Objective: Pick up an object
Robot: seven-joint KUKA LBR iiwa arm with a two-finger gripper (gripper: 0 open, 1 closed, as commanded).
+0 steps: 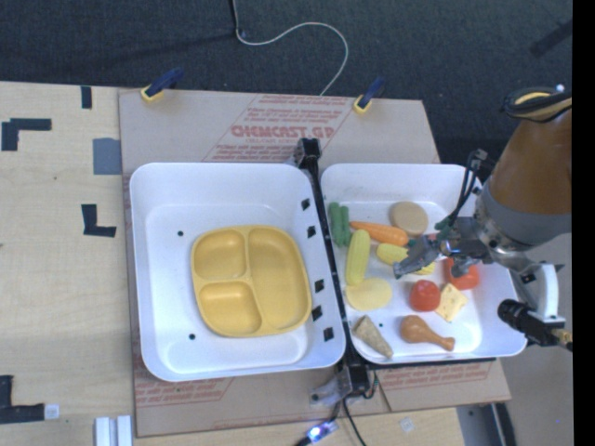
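The right white bin [493, 342] holds several toy foods: a green vegetable [340, 223], an orange carrot [379, 232], a yellow corn cob [358, 256], a beige round piece [408, 216], a pale yellow disc [370, 295], a red tomato [425, 295], a cheese wedge [453, 302], a drumstick [425, 332] and a bread wedge [372, 337]. My gripper [411, 260] hangs low over the middle of this bin, just right of a small yellow piece [390, 253] and above the tomato. A second red piece [462, 274] lies partly under the wrist. I see nothing lifted.
The left white bin [149, 249] holds a yellow divided plate [249, 280]. A black divider [321, 249] runs between the bins. The arm's grey and orange body [530, 175] covers the right bin's far right side. Cardboard lies under both bins.
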